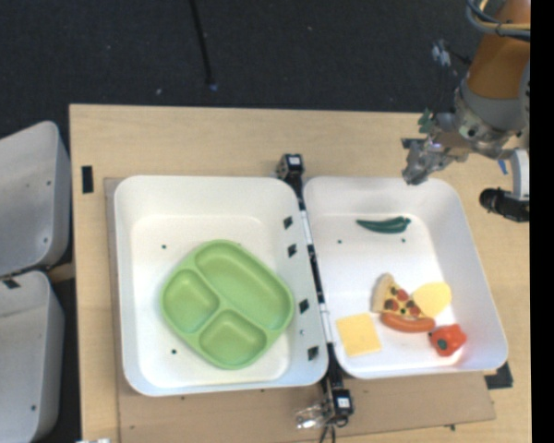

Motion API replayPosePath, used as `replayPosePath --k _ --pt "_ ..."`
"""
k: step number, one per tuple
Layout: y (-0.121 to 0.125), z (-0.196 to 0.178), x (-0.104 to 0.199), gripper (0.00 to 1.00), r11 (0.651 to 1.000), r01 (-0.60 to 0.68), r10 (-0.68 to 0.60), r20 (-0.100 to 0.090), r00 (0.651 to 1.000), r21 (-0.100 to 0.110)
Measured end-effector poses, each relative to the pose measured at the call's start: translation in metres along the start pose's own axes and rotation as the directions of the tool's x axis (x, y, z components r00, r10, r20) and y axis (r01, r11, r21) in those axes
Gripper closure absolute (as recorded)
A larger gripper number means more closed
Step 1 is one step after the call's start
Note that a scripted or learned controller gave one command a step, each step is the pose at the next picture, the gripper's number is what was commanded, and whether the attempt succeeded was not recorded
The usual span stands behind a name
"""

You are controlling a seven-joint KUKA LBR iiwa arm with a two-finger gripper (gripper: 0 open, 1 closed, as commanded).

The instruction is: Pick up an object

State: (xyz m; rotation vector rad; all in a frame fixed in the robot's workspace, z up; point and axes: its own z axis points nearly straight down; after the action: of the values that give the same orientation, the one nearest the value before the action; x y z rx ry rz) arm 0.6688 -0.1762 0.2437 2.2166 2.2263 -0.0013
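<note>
While the gripper (423,166) hangs over the far rim of the right bin (471,238), near that bin's far right corner, it has nothing between its fingers that can be seen; the tips are small and blurred, and how far apart they stand cannot be told. Above it the grey wrist runs up into the orange band (499,61) of the arm, which comes in from the right. Closest to the gripper, just inside the bin and slightly to its left as seen from above, lies a dark green pepper (384,223), lengthwise across the bin floor and apart from the other items. Farther from the gripper, toward the near side of the same bin, sits a cluster: a pizza slice (389,294) touching a red sausage (407,322), with a pale yellow round piece (433,296) just beside them, a yellow cheese square (358,334) to their left, and a red tomato-like piece (449,340) at the near right corner. Well away from the gripper, across the hinge between the bins, the left bin (138,247) holds a green divided plate (225,303) lying flat, with three compartments, none of which has anything in it. Both bins rest side by side on the tan bench (212,137).
</note>
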Motion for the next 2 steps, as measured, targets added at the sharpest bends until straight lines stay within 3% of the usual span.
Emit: replayPosePath --k 2 --pt "-0.03 0.0 0.094 1.0 1.0 0.002 -0.002 -0.002 1.0 -0.001"
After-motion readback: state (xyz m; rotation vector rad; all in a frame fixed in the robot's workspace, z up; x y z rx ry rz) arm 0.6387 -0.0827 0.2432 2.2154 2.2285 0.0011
